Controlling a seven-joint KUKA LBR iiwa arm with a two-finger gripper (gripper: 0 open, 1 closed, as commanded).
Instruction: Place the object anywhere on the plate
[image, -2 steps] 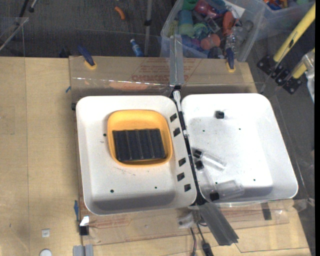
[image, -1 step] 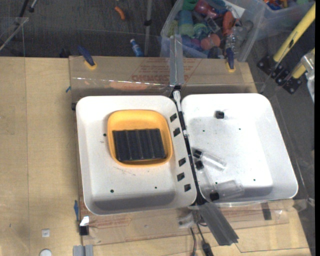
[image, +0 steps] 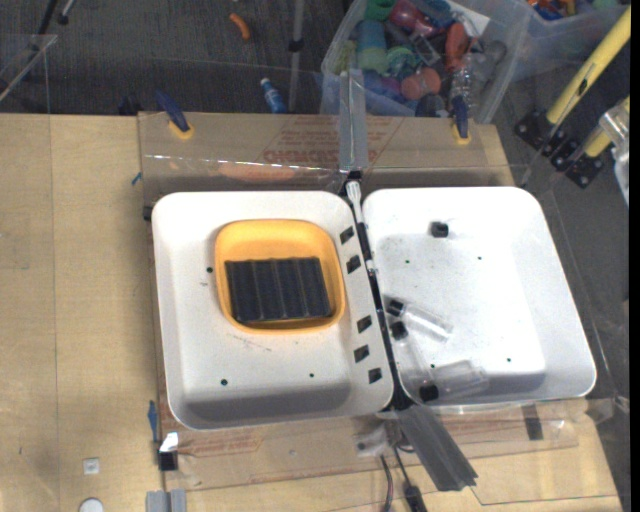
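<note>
Lying flat in the camera view, the dark ribbed block (image: 278, 290) sits inside the orange plate (image: 272, 235) in the left bin (image: 185, 310), toward the plate's near rim, so the placing looks done (my judgement). What the gripper is doing cannot be told. The plate's far part is bare. The right bin (image: 520, 290) holds a small black piece (image: 438, 230) at its far side.

Tub of toys (image: 420, 45) cut off above
</note>
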